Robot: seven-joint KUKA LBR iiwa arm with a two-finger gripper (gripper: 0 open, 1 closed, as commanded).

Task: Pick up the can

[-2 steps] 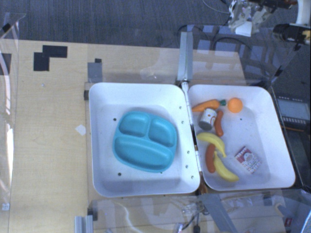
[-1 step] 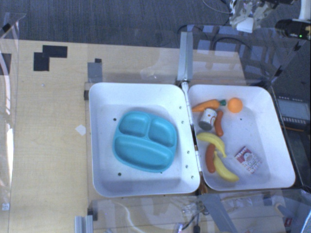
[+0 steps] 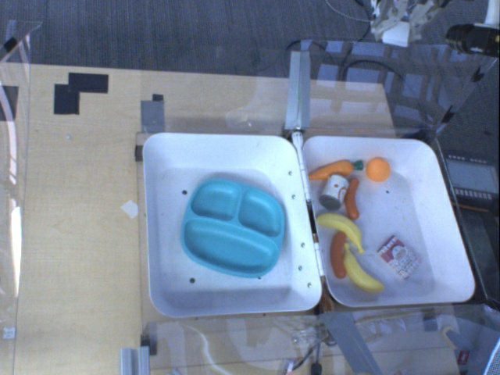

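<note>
The can [image 3: 334,191] is small and silver with a dark end. It lies on its side in the right bin [image 3: 437,209], near the bin's upper left corner. An orange carrot [image 3: 332,169] lies just behind it and a red sausage [image 3: 352,198] touches its right side. My gripper [image 3: 392,20] hangs far back at the top right of the camera view, beyond the bins and well away from the can. Nothing shows in its grasp.
The right bin also holds an orange [image 3: 378,169], two bananas [image 3: 341,226] [image 3: 362,273], a second sausage [image 3: 337,255] and a red-and-white packet [image 3: 398,257]. A blue divided tray [image 3: 233,226] sits in the left bin [image 3: 164,209]. A metal divider [image 3: 297,92] stands behind the bins.
</note>
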